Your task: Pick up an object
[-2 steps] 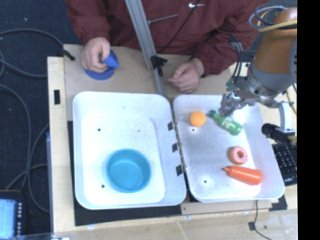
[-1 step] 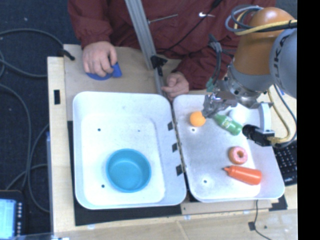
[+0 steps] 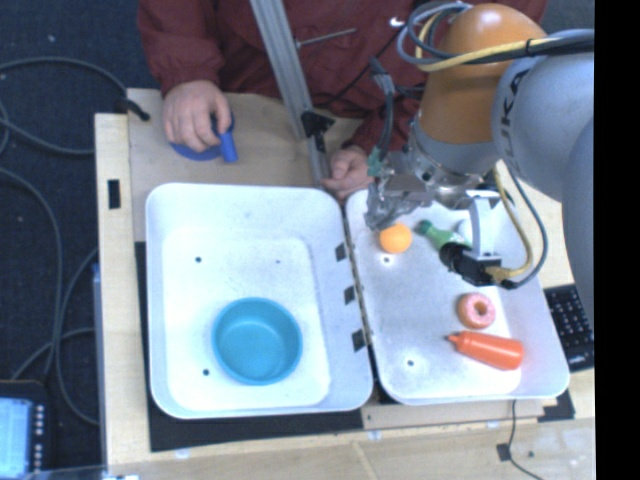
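Note:
My gripper [image 3: 385,216] hangs over the far left part of the right bin [image 3: 420,368]. Just below its tips lies a small orange ball [image 3: 396,239], touching or nearly touching them. A green object [image 3: 437,234] lies to the ball's right, partly hidden by the wrist. Further toward the front sit a pink donut [image 3: 477,311] and an orange carrot-shaped object [image 3: 487,349]. A blue bowl [image 3: 257,339] rests in the left bin [image 3: 180,228].
A person in a red shirt stands behind the bench, one hand [image 3: 198,116] on blue tape [image 3: 215,148], the other hand [image 3: 347,171] at the bins' far edge. A metal post [image 3: 285,63] rises between them. A keyboard [image 3: 572,323] lies at right.

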Robot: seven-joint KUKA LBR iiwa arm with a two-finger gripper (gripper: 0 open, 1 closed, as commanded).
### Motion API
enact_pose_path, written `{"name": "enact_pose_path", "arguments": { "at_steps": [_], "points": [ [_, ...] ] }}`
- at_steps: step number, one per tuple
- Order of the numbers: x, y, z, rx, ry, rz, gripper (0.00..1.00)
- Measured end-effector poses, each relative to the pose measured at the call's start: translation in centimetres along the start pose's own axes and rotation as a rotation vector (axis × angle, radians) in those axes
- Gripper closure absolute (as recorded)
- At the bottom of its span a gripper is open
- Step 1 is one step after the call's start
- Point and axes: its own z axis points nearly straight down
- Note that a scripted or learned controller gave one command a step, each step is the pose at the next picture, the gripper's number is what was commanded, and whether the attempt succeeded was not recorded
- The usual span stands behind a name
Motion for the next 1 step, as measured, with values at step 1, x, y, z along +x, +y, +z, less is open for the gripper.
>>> {"name": "enact_pose_path", "arguments": {
  "at_steps": [1],
  "points": [
    [5.85, 1.33, 1.33, 0.0, -0.002, 0.001, 1.0]
  ]
}}
